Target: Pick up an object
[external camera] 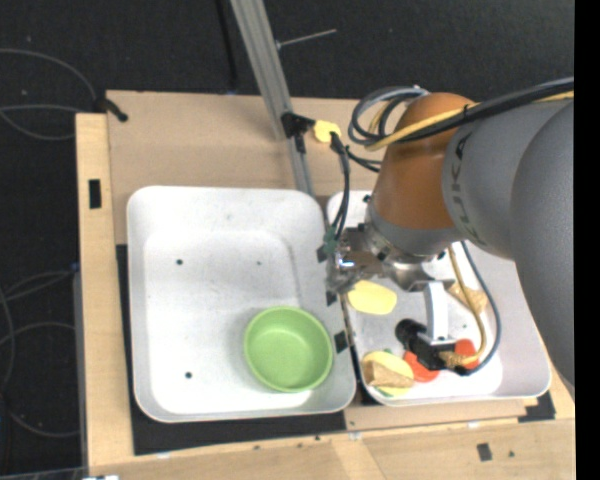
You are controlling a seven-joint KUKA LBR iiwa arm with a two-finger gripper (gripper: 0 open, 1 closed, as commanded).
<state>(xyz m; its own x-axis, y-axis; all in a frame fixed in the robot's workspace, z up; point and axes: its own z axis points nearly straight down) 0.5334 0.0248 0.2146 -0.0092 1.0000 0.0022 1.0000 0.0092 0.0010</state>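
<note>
Arm over right bin (pixel 520 373), gripper (pixel 365 286) state can't tell, yellow obj (pixel 372 298) just below, green bowl (pixel 287 348) in left bin (pixel 210 238)

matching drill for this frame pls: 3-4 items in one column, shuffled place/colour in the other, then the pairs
Items:
1. bowl
2. yellow piece
3. orange band
4. red item

Descriptions:
A. on the arm, above the wrist
B. right bin, near its front edge, beside black parts
C. green, left bin, front right area
D. pale, right bin, just below the wrist

Pairs: 1-C, 2-D, 3-A, 4-B
</note>
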